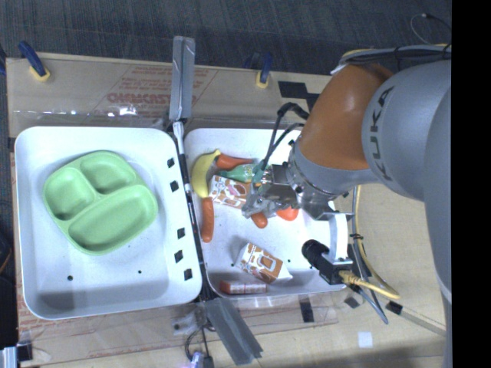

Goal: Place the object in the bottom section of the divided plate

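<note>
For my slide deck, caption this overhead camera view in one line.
KUKA arm's gripper down among toy food in the right bin; the green divided plate waits in the left bin.

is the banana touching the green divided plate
Apart. The camera view shows the banana lying in the right bin, while the green divided plate sits in the left bin, with the bins' walls and bare white floor between them.

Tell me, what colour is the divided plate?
Light green; the divided plate shows in the camera view.

Gripper [259, 198] fingertips lost among the toys; orange item [275, 216] partly under the wrist
</note>
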Available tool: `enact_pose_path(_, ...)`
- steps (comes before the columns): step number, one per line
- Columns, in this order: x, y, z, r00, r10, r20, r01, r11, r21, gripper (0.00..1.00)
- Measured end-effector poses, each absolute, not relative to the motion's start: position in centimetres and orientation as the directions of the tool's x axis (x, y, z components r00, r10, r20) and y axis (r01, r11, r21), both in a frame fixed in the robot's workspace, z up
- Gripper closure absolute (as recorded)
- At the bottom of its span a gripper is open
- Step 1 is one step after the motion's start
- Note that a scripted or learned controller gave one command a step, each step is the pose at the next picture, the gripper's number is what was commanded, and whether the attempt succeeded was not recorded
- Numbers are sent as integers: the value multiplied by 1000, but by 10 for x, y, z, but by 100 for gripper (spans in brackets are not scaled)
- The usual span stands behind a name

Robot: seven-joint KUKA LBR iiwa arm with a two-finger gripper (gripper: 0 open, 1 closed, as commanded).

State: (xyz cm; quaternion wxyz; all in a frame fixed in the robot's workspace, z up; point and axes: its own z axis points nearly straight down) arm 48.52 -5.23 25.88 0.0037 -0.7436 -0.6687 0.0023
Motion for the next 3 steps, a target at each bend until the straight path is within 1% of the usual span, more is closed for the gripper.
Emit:
enact_pose_path(1,535,-36,200,74,997,1,997,-74,-10,100)
enact_pose_path(2,563,51,192,-19,1000,0,1000,19,-4,100)
enact_pose_path(3,563,51,192,-19,1000,0,1000,19,-4,0)
